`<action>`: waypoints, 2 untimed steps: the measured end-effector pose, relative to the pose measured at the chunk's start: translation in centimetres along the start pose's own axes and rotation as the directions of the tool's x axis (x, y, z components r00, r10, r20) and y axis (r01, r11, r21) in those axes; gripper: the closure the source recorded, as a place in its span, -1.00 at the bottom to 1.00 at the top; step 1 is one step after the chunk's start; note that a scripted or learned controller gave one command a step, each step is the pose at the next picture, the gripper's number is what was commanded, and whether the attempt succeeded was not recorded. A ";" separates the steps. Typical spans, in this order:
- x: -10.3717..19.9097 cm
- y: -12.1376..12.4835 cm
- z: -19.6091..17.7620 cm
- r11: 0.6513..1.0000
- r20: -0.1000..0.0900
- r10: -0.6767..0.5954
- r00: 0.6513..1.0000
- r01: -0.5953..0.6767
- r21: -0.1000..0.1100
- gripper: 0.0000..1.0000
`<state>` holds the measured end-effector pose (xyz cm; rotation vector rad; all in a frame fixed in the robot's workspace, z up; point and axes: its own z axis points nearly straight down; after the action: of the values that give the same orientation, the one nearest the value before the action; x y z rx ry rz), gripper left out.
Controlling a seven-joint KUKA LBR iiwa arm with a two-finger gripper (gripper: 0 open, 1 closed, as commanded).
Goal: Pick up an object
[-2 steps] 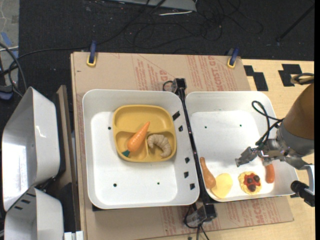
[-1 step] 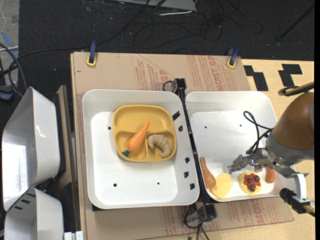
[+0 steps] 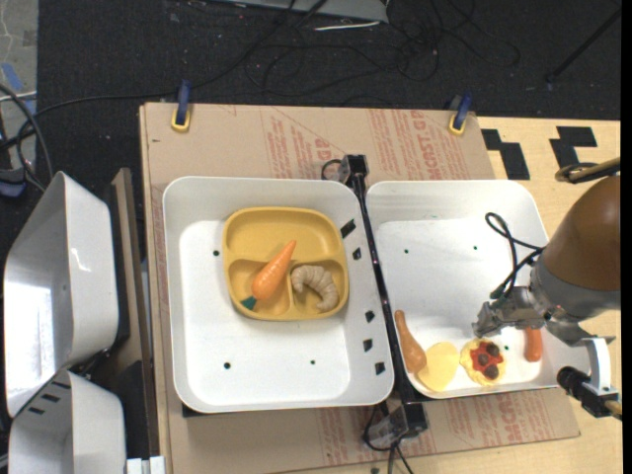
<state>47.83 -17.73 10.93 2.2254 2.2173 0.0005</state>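
- We see the arm's pincer (image 3: 506,316) low over the front right corner of the right bin (image 3: 434,227), near the counter's front right corner; we cannot tell how it is set, as dark parts and cables blur together there.
- Just beside the pincer lies a small round yellow toy with a red and dark top (image 3: 485,359), perhaps a play-food tart or pizza, flat on the bin floor by the front wall.
- Touching its left side is a pale yellow rounded piece (image 3: 440,363), and left of that a tan, drumstick-shaped toy (image 3: 408,339) lying along the bin's left wall.
- A short orange-red piece (image 3: 533,344) sits to the right of the round toy, close under the arm.
- The cardboard sheet (image 3: 296,141) over the counter carries red printing, upside down to us and too faint to read surely.
- The left bin (image 3: 197,344) holds a yellow divided plate (image 3: 281,227) toward its back middle.
- In the plate's compartments, a toy carrot (image 3: 273,271) with a green end lies slanted on the left, and a pale curled shrimp (image 3: 316,283) sits in the front right section.
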 end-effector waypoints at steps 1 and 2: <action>-0.9 0.1 -4.6 1.000 0.002 -0.001 1.000 0.001 -0.004 1.00; -0.7 0.4 -8.8 1.000 0.002 -0.007 1.000 0.007 -0.002 1.00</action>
<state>48.21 -18.45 19.73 2.2157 2.2231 0.0013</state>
